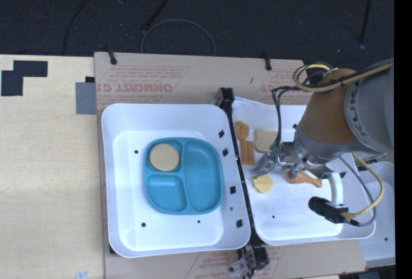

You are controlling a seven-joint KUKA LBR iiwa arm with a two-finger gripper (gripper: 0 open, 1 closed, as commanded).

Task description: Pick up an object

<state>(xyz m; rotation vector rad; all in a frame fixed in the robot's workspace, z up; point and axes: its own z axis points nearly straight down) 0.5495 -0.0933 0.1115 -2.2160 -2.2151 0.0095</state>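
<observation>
My gripper is low in the right bin, near its left side. It hangs among several toy food pieces. A pale bread slice lies just behind it, and a yellow piece lies just in front of it. An orange piece pokes out from under the wrist on the right. An orange-brown piece and a tan strip lie along the bin's left wall. Nothing is visibly held.
The left bin holds a blue divided plate with a round tan disc in its upper left compartment. A black divider separates the two bins. The arm's grey and orange body covers the right bin's back right.
</observation>
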